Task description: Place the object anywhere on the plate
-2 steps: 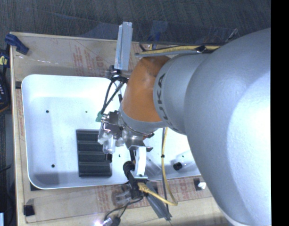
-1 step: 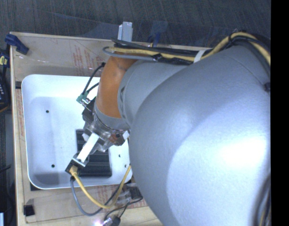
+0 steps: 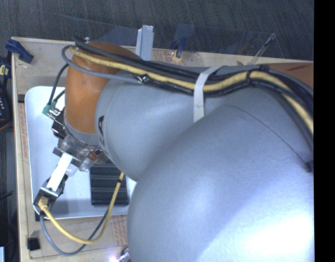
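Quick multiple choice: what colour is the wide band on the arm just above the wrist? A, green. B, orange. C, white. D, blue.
B: the band between the grey arm body and the wrist hardware is plainly orange, sitting over the left white bin.

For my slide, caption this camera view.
Grey arm with orange band looms over the left white bin.

one arm, one white bin, two cables
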